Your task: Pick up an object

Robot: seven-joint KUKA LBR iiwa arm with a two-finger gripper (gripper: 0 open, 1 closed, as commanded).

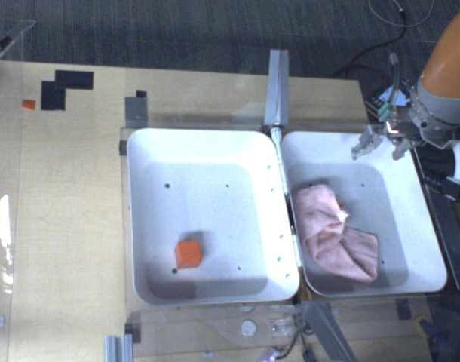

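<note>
1. Lying crumpled in the right bin [411, 194], toward its near half, a pink cloth [335, 234] is the likeliest thing to pick; it sits loose on the bin floor with one edge close to the divider between the bins.
2. A second candidate, a small orange block [188, 254], rests on the floor of the left bin [215, 153], near its front left corner and well apart from the cloth.
3. The gripper [382, 142] hangs over the far right corner of the right bin, above the rim area and clear of both items. Its two fingers stand spread, with nothing between them.
4. Progress, as I judge it: nothing is lifted yet. The reach down, the closing on an item and the lift all remain.
5. Around the bins: a grey metal post [277, 89] rises at the far end of the divider, black tape marks [64, 87] lie on the wooden bench [64, 225], and cables [388, 21] trail behind the arm.
6. Nothing lies directly between gripper and cloth; the bin wall and the divider are the nearest things to clip.
</note>
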